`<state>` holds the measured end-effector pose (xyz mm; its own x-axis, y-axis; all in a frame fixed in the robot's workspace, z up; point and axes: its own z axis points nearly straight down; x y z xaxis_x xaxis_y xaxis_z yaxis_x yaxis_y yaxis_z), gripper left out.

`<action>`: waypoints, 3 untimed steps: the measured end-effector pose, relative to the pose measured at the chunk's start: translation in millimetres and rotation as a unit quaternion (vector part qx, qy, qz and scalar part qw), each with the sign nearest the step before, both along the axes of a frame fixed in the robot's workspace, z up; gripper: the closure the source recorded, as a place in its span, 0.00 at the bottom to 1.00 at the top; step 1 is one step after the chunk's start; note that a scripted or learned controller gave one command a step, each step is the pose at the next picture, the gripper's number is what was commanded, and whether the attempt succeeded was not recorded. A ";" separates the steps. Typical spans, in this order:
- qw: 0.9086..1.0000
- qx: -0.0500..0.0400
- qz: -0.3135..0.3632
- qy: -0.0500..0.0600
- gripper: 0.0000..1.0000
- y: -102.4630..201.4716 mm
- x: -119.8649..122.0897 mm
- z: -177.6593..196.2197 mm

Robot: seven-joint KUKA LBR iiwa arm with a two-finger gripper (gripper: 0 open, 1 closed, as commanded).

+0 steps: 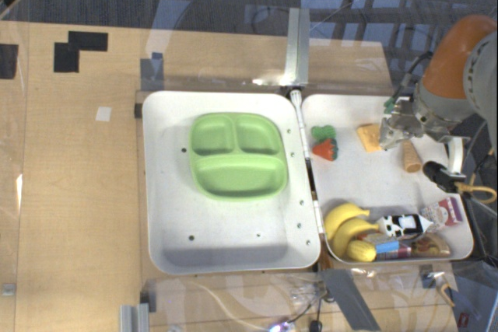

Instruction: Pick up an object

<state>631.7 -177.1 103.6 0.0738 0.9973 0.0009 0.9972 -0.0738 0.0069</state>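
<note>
Along the near edge of the right-hand bin (pixel 467 249) lie a bunch of yellow bananas (pixel 348 228), a small black-and-white cow figure (pixel 402 225) just beside them, and a jumble of small packaged items (pixel 440 215) running toward the near right corner. In the left-hand bin (pixel 167 245), a green divided plate (pixel 236 154) sits a little behind the middle, its three compartments bare. Farther back in the right-hand bin, a toy strawberry (pixel 324 147) with a green leafy top rests close to the divider between the bins, well apart from a yellow-orange wedge (pixel 368 138) nearer the middle. A tan cork-like cylinder (pixel 412 158) lies to the right of the wedge. The gripper (pixel 391 130) hangs low over the far right part of that bin, just beside the wedge, at the end of the grey arm with its orange band (pixel 457 54); whether its jaws are spread or closed cannot be told from this angle.
</note>
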 end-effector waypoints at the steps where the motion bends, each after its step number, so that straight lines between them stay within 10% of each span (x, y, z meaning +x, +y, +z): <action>1: 1.000 0.000 0.000 0.000 0.00 0.0 -0.1 -0.1; 2: 1.000 0.000 0.002 -0.001 1.00 0.7 2.1 8.4; 3: 1.000 0.000 0.002 -0.001 0.00 0.7 2.0 8.3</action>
